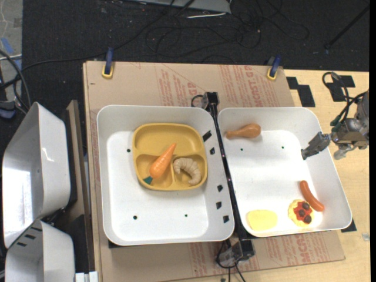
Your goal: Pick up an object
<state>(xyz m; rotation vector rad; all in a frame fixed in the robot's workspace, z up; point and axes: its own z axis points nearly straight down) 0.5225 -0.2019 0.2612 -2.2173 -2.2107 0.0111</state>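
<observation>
The right bin holds a brown drumstick at its far left. A red sausage, a small round pizza piece and a flat yellow piece lie along its near side. My gripper hangs over the bin's right rim, above the sausage in the view. Its two dark fingers are spread, so it is open, with nothing between them. The left bin carries a yellow divided plate with a carrot and a pale shrimp on it.
The two bins meet at a black divider. A cardboard sheet lies under them, held by two clamps at the far edge. White boxes stand at the left. Cables cross the dark floor at the back.
</observation>
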